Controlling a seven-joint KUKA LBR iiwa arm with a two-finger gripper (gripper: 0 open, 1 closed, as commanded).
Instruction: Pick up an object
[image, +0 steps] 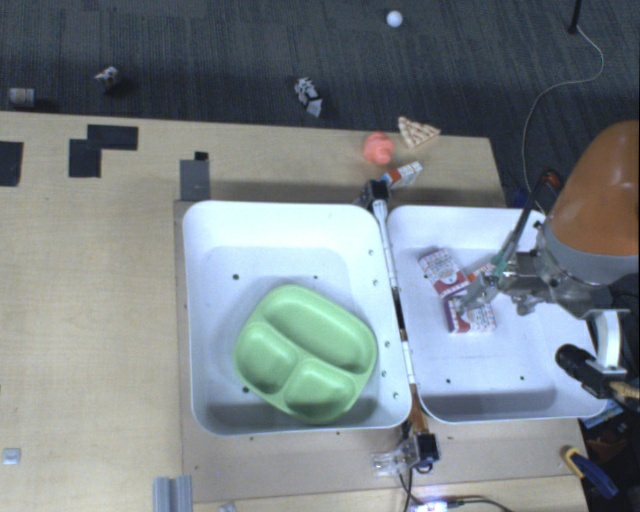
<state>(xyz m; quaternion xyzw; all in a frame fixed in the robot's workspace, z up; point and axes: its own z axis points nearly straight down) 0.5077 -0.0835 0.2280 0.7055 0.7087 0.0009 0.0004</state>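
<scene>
Red-and-white packet (457, 293) lies right under my claw (487, 285), its long axis running from upper left to lower right; claw's spread I cannot tell.

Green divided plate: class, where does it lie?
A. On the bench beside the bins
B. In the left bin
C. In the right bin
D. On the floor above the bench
B: the green divided plate rests inside the left bin, apart from the red-and-white packet in the right bin.
</scene>
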